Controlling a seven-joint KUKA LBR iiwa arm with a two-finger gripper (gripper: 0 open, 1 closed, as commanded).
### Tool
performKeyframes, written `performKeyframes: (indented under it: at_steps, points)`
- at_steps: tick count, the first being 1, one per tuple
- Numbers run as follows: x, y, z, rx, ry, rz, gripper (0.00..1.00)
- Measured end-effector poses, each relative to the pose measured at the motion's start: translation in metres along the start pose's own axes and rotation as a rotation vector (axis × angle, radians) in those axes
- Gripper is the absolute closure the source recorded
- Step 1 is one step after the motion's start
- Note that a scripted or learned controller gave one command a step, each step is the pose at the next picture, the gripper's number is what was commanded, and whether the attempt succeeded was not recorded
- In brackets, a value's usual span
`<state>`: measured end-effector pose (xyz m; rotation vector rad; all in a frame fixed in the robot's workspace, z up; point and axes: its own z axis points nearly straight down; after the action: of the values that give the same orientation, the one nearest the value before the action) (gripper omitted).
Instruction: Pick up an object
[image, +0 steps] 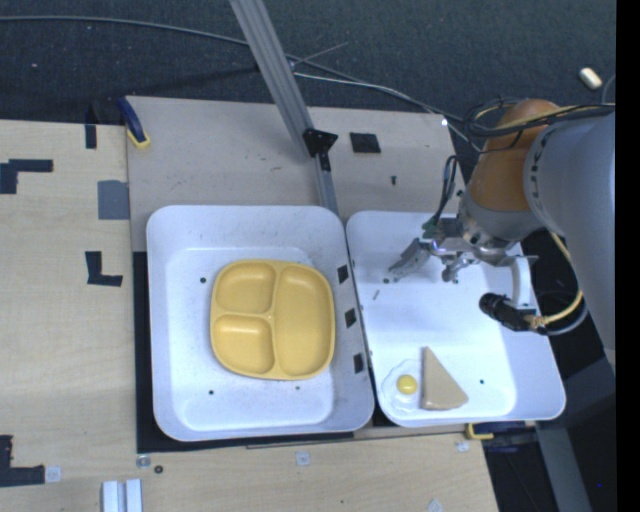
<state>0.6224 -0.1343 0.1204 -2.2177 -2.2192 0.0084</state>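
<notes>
progress on the pick looks early, as a judgement: the gripper (420, 257) hangs over the far part of the right bin (520, 400) with nothing between its fingers, which look spread in a v, one dark tip reaching toward the left bin (165, 300). candidate objects lie well apart from the fingers, at the near end of the same bin: a tan wedge (440, 382) and, just beside it, a small yellow round piece (406, 384). a yellow divided plate (272, 319) sits in the left bin, across the rims. reaching, closing and lifting all remain. no brand, label or writing is readable.
</notes>
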Motion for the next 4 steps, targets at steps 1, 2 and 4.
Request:
performKeyframes:
  at_steps: [1, 2, 4]
  points:
    - [0.000, 0.001, 0.037, -0.007, -0.002, -0.001, 0.00]
    - [0.000, 0.002, 0.023, -0.012, -0.004, -0.002, 1.00]
    - [0.001, -0.007, -0.092, -0.012, 0.000, -0.002, 1.00]
